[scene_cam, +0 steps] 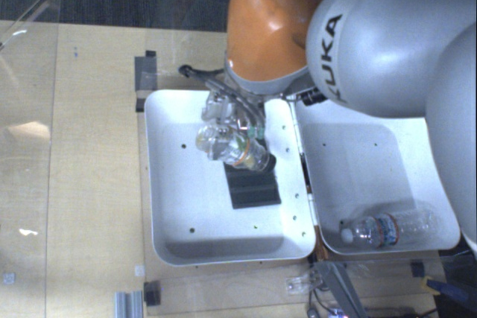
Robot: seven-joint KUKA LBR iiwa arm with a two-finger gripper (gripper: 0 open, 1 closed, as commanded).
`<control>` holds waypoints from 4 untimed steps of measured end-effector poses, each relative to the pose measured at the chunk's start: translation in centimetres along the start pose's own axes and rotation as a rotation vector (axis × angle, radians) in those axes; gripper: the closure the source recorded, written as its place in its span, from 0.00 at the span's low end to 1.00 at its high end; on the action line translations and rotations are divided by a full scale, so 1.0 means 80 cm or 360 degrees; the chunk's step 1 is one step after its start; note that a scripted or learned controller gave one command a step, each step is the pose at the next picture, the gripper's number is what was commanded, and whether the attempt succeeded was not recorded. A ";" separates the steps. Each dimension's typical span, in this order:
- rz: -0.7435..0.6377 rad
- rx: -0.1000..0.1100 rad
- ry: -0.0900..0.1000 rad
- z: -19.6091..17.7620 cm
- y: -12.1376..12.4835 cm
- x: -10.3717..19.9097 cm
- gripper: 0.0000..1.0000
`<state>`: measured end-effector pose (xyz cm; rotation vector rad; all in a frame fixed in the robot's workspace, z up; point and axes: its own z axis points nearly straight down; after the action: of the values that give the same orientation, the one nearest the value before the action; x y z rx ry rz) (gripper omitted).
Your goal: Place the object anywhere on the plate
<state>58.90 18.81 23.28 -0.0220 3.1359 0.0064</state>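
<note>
- We take the left bin as our landmark; it is a shallow white tray with rounded corners, set on the pale wooden bench.
- Inside that bin, toward its right half, lies the plate, a small dark flat rectangle, slightly tilted against the bin's edges.
- The gripper hangs over the upper middle of the left bin, just above the plate's top edge, and its metal parts overlap that edge in our view.
- At the gripper's tip we see a clear, crumpled-looking object with a greenish glint, sitting at the plate's upper edge; it seems to be at the fingers, but we cannot tell whether the jaws are closed on it, open, or merely beside it.
- We also cannot tell whether this object touches the plate or is held above it.
- The arm, grey with a large orange band, reaches in over the left bin's upper right corner.
- The right bin stands just beside the left bin, their rims nearly touching.
- A clear plastic bottle with a blue label lies on its side near the right bin's lower edge, well apart from the plate.
</note>
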 end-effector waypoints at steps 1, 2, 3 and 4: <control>-0.0129 0.0002 -0.0006 -0.034 -0.092 -0.014 1.00; -0.0129 0.0001 -0.0007 -0.035 -0.091 -0.014 0.00; -0.0239 0.0000 -0.0002 -0.007 -0.015 0.121 0.00; -0.0235 -0.0008 -0.0013 -0.022 -0.013 0.119 1.00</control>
<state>49.39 17.62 24.95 -0.2528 3.1170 0.0134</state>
